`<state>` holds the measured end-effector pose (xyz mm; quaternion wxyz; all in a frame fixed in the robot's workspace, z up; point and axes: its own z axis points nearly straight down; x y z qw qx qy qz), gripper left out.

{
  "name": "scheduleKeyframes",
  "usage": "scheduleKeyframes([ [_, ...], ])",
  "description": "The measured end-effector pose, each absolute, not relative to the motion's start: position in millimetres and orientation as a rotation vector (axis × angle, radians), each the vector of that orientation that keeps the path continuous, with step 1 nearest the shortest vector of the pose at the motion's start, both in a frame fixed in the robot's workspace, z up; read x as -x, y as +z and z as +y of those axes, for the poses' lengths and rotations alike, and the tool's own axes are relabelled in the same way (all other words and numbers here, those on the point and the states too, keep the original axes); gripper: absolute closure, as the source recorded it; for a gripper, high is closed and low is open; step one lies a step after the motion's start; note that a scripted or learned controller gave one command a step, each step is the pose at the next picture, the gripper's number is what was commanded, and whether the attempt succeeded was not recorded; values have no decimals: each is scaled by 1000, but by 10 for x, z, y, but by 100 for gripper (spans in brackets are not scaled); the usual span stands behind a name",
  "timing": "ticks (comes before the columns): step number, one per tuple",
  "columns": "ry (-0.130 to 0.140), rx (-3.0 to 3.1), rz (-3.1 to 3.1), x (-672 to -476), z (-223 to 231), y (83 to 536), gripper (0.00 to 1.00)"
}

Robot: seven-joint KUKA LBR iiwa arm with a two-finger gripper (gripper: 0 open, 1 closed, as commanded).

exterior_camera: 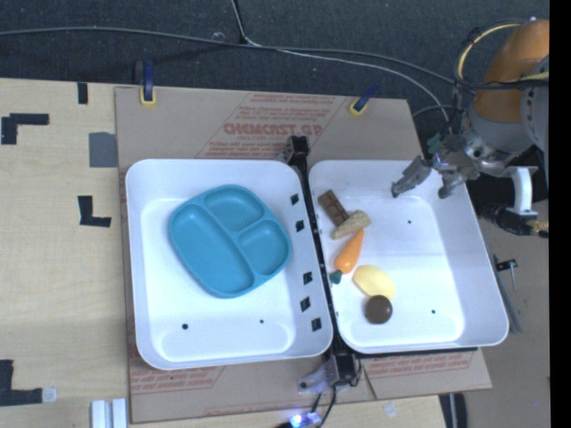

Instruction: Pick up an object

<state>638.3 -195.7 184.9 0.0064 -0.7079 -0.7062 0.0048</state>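
The things to pick from lie in a loose column at the left side of the right-hand shallow white bin [464, 266], just right of the frame's centre: a dark brown rectangular bar [333, 207] uppermost, a tan bread-like piece [351, 225] touching its lower end, an orange carrot-shaped toy [349, 252] slanting down below that, then a pale yellow lemon-shaped toy [375, 281] with a dark brown round ball [378, 309] just beneath it. None is lifted; all rest on the bin floor.

This looks like the approach step, before any grasp. The next move would call for choosing one piece, carrying the fingers leftward and down over it, and lining them across its narrow side; the crowded column leaves little room between neighbours.

The gripper [430, 176] hangs over the bin's upper right part, well apart from the toys, its two dark fingers spread wide with nothing between them. The grey arm with its orange band [522, 56] enters from the frame's upper right.

The left white bin [143, 266] holds a blue divided plastic plate [229, 239], on the cardboard-covered desk [259, 123].
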Motion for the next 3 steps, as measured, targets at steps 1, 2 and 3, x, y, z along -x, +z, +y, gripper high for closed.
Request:
scheduleKeyframes([
  [1,2,2219,-2223,-6416,-1949,1951,0],
  [2,6,2217,-2221,-6397,-1945,1308,0],
  [3,3,2220,-2226,-6398,-1937,824,0],
])
